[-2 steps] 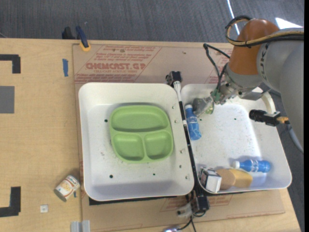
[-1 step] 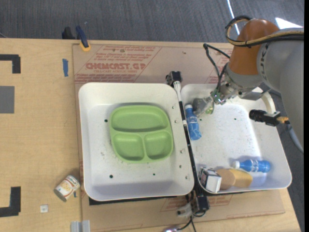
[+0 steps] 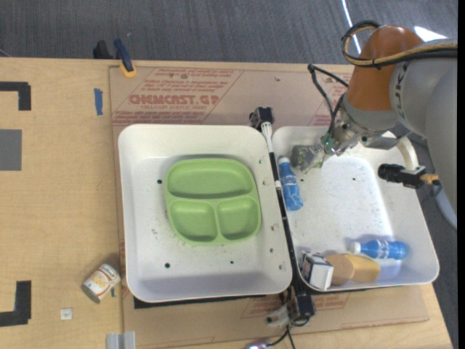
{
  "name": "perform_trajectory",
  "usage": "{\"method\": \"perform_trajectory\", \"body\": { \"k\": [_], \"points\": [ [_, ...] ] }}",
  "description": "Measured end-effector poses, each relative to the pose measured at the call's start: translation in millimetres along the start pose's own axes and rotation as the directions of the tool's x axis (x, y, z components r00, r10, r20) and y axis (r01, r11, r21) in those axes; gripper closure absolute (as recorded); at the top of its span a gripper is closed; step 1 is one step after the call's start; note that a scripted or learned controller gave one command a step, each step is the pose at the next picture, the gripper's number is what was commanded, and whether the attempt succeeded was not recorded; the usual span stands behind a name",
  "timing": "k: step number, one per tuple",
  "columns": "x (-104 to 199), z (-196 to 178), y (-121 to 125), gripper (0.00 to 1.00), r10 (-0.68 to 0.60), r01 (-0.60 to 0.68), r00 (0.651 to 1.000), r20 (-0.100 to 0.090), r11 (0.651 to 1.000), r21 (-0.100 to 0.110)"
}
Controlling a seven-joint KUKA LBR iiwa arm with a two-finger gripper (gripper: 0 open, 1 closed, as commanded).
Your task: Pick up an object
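- The pincer (image 3: 314,156) sits low in the right bin (image 3: 407,217), at its upper left corner
- Whether it is wide or narrow, I cannot tell
- A blue tube (image 3: 289,185) lies just beside it

both bins (image 3: 145,267) look like smooth white plastic with a soft sheen. the green tray (image 3: 212,198) reads as matt plastic. under it all, a brown cardboard sheet (image 3: 182,97), dull and papery. the blue bottle (image 3: 289,185) shines like clear plastic, and the arm (image 3: 407,78) shows glossy grey and orange shells.
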State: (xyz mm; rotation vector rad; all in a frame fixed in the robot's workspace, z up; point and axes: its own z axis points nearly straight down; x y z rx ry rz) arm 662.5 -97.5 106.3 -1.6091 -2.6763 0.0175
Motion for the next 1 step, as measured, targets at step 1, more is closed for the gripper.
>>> {"method": "perform_trajectory", "body": {
  "k": [1],
  "points": [
    [68.8,-79.8,33.7,1.0,0.194,-0.193,0.981,0.018,0.981,-0.015]
  ]
}}
